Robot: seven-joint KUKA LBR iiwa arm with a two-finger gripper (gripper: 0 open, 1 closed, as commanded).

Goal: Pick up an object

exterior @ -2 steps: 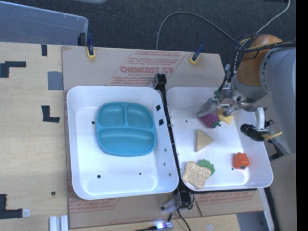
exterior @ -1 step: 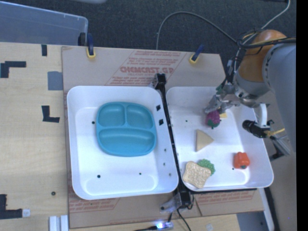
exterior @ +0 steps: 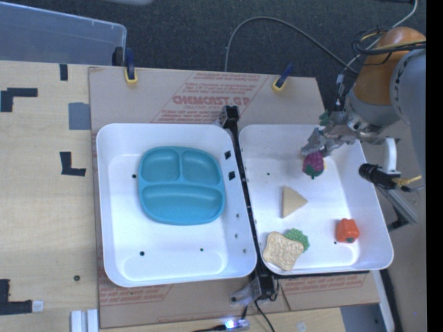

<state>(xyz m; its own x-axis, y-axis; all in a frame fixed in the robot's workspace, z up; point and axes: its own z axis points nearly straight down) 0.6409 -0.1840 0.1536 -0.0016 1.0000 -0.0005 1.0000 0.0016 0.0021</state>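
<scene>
The grey arm with its orange band reaches in from the right over the right-hand shallow white bin [exterior: 370, 251], and its claw [exterior: 320, 146] sits low above that bin's far half. Just under the claw's tip, toward the near side, is a small purple toy grape cluster with a green stem [exterior: 313, 164]; claw and grapes look to be touching or nearly so. Whether the claw is clenched on the grapes or released above them I cannot tell, since the wrist hides the tips (the fruit may be resting on the bin floor or hanging).

The relation that matters: the grapes lie directly beneath the claw, a shade nearer the camera, so any correction would be slight and mostly vertical. The cluster is roundish, with no strong long axis to align with.

Well apart, nearer the front of the same bin, lie a pale yellow cheese-like wedge [exterior: 293, 202], a toy sandwich with green lettuce [exterior: 284, 250] and a small orange-red block [exterior: 347, 231].

The left bin [exterior: 114, 213] holds a blue sectioned plastic plate [exterior: 181, 187].
</scene>
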